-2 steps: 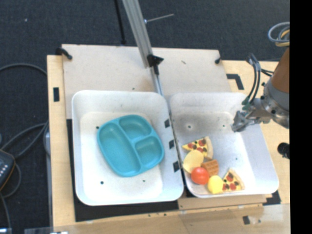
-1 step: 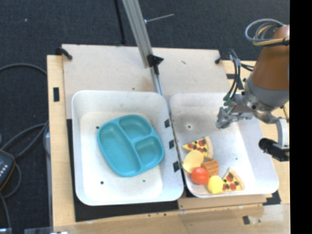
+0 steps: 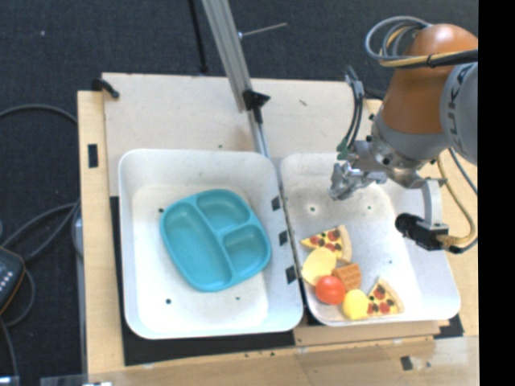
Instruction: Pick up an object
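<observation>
Surface (image 3: 185, 119) pale wood on dark carpet (image 3: 80, 22), two white bins side by side. Left bin (image 3: 145, 296): teal divided plate (image 3: 215, 238). Right bin (image 3: 418, 280): toy food (image 3: 346, 276) heaped near front edge. Pincer (image 3: 344, 185) above right bin's back part, well apart from food; grip state not discernible.

Bright, even light from above. The white bins (image 3: 145, 312) are washed pale with soft, short shadows. The picture is slightly soft and grainy.

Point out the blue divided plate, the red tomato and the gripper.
blue divided plate (image 3: 215, 238): camera view, its middle ridge.
red tomato (image 3: 329, 289): camera view, its top.
gripper (image 3: 344, 183): camera view, between its fingertips.
</observation>
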Controlling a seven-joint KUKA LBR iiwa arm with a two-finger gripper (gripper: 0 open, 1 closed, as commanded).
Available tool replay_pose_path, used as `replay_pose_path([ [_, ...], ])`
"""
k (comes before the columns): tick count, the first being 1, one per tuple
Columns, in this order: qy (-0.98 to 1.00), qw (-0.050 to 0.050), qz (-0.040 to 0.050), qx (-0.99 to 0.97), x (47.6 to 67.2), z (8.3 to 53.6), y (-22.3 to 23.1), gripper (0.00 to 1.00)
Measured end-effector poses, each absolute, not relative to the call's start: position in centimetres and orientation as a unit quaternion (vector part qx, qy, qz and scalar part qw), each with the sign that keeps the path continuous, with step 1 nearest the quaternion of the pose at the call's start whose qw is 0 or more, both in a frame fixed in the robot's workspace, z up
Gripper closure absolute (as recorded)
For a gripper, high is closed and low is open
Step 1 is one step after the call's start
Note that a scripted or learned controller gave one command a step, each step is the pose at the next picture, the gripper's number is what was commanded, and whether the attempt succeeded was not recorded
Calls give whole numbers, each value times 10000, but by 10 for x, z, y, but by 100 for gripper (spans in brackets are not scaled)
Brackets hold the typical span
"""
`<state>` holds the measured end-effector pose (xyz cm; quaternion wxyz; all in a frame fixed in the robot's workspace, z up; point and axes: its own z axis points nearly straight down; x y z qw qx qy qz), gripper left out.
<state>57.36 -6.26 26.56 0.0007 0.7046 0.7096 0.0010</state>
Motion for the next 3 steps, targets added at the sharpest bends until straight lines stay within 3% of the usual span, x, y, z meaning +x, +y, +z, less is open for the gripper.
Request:
replay_pose_path([
  [3, 7095, 2, 4, 7047, 612, 235, 83, 100],
])
